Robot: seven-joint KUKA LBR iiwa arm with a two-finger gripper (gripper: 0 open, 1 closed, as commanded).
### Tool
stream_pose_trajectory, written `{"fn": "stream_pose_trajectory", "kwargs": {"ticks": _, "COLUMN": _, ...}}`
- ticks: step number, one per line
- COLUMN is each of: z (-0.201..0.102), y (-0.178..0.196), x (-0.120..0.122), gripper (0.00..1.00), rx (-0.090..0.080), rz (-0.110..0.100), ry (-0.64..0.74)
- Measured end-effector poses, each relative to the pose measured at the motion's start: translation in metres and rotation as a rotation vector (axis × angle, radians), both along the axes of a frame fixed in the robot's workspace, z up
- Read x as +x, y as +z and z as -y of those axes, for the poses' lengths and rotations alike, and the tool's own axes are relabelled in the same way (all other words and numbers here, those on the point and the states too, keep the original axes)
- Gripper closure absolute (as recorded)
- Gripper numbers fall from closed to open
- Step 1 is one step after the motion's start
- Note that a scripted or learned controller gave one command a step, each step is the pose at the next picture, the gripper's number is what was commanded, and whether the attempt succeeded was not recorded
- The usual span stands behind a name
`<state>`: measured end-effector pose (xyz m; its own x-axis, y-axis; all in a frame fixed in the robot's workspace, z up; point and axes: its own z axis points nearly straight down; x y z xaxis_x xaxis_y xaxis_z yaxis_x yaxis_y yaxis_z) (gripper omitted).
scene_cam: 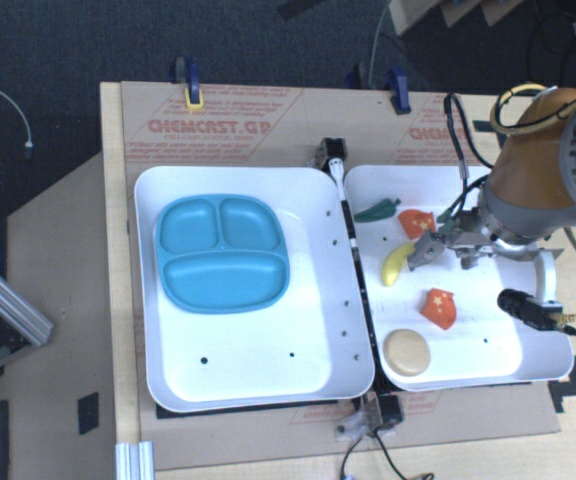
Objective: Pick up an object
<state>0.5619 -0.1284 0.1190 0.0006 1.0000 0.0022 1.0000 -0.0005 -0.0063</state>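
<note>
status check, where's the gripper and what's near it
Gripper low in right bin, beside banana. Nothing seen between fingers. Tomato piece and green pepper crowd close.

Grey arm (553, 158) showing an orange band

The arm is showing a broad orange band above a grey wrist collar, with black and yellow cables looping over its top. Lower down, a metal gripper (438, 251) is jutting out in dull grey, and a black fitting with thin wires is hanging beneath the wrist.

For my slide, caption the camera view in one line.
Claw hovers over right bin among toy foods, beside banana; blue tray sits in left bin.
</note>
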Motion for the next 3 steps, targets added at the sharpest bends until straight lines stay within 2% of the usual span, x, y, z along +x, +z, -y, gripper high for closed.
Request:
{"fn": "stream_pose_trajectory", "kwargs": {"ticks": 1, "z": 0.001, "y": 0.014, "x": 0.001, "gripper": 1.0, "rx": -0.003, "rz": 0.007, "ry": -0.001}}
{"fn": "stream_pose_trajectory", "kwargs": {"ticks": 2, "z": 0.003, "y": 0.076, "x": 0.009, "gripper": 1.0, "rx": -0.004, "rz": 0.014, "ry": 0.002}}
{"fn": "stream_pose_trajectory", "kwargs": {"ticks": 3, "z": -0.001, "y": 0.124, "x": 0.003, "gripper": 1.0, "rx": -0.004, "rz": 0.013, "ry": 0.002}}
